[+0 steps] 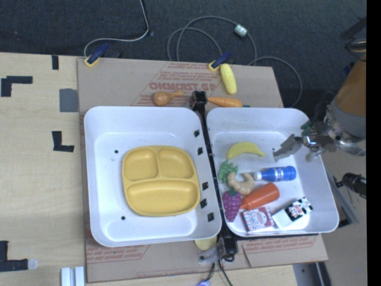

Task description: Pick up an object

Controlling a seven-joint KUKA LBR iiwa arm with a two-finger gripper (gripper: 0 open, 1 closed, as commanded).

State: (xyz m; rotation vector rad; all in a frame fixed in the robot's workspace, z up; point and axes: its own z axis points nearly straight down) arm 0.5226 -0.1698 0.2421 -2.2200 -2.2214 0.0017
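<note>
**Claw open over the right bin, nothing in it**

On your left, the left bin (98,159) holds a yellow divided plate (160,179) lying flat. Behind the bins, the cardboard sheet (119,82) on the tabletop carries red print, partly readable as "CHEMCAST GP". On it lie a small wooden gourd-shaped piece (165,98), a toy carrot (224,102) and a toy corn cob (228,78).

In the right bin (324,183) you have a toy banana (244,150), a green leafy toy (227,171), a beige peanut-like piece (241,184), purple toy grapes (231,204), and an orange toy carrot (260,195) pointing up and right. The blue bottle (275,174) lies on its side, long axis left to right, white cap leftward. A red-and-white carton (257,219) and a black-and-white carton (296,211) have unreadable labels.

The claw (299,148) hangs above the bin's upper right, fingers spread, holding nothing.
</note>
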